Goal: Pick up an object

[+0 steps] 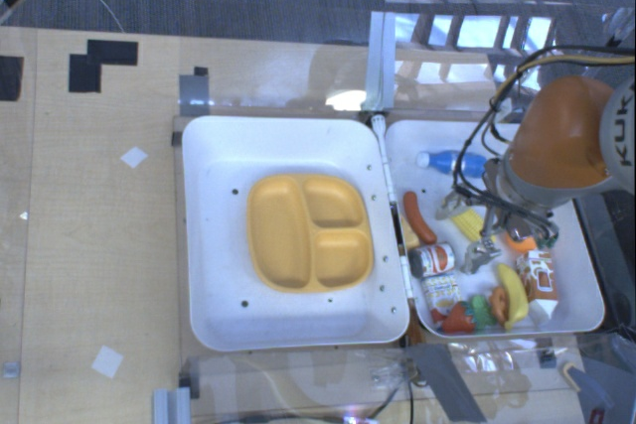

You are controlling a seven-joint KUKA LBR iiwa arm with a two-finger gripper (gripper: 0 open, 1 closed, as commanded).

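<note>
The yellow tray [310,233] sits alone in the left bin [214,313]. In the right bin [586,308], the sausage [419,218] lies at nine o'clock from the gripper [494,238], the can [432,261] at eight. I cannot tell the jaws' state. Descend straight onto one piece, avoiding neighbours.

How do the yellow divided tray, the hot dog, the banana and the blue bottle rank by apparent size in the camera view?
1. yellow divided tray, clearly largest.
2. hot dog and banana, too alike to separate.
Blue bottle: unranked, partly hidden by the arm.
</note>
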